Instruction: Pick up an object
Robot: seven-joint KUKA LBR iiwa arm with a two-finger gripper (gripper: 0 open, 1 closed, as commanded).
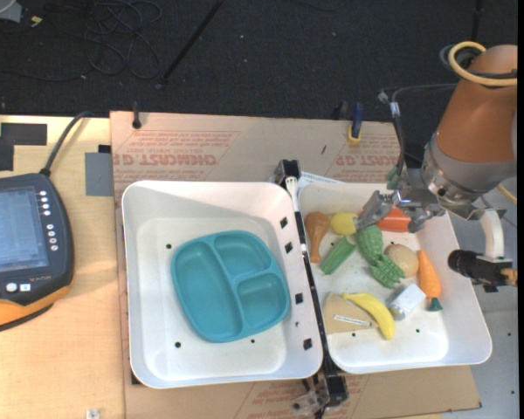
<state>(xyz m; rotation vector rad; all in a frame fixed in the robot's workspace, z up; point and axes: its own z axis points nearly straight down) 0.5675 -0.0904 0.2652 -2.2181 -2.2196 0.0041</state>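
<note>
Over the right white plastic bin's [472,347] far edge, my two-finger gripper [393,209] hovers, jaws apart, poised above heaped toy food, likely targeting the round yellow lemon [343,223].

The arm [476,112] is cut off at the right edge. The claw [393,206] partly covers an orange-red item [395,223]; its identity cannot be determined. Claw finger position is indistinct against the clutter.

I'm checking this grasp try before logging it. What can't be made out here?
- Claw: fingers blurred against the toys, so open or shut is unclear; camera view.
- Red item: partly covered by the claw.
- Arm: upper part cut off by the right edge.
</note>
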